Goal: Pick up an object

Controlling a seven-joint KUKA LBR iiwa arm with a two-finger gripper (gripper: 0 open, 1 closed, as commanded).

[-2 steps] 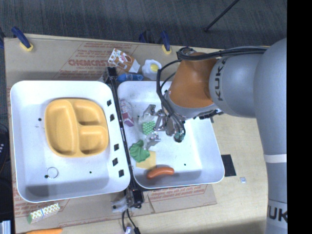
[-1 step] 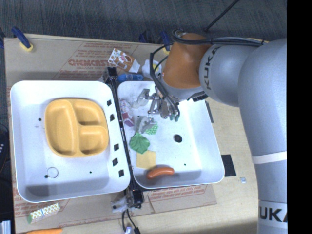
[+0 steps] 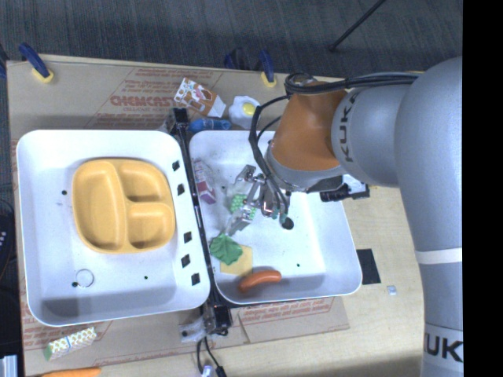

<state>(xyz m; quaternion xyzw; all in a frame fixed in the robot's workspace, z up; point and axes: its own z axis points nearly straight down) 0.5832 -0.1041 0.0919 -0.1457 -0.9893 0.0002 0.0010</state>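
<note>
My gripper [image 3: 243,199] hangs low over the left half of the right bin [image 3: 334,242] and is open, with one finger toward the bin's back and the other toward its front. A small green object [image 3: 236,203] lies between the two fingers; whether they touch it I cannot tell. Toward the front lie a green leafy piece [image 3: 225,248] on a yellow piece [image 3: 242,260], and a red-orange sausage [image 3: 259,280] at the front wall. A pinkish wrapper-like item [image 3: 203,181] lies by the bin's left wall.
The left bin [image 3: 39,210] holds a yellow divided tray [image 3: 124,204]. Behind the bins lie a small carton [image 3: 192,95], a blue item [image 3: 209,124] and a yellow-white item [image 3: 246,108]. The arm's grey body [image 3: 409,132] overhangs the right bin's far right side.
</note>
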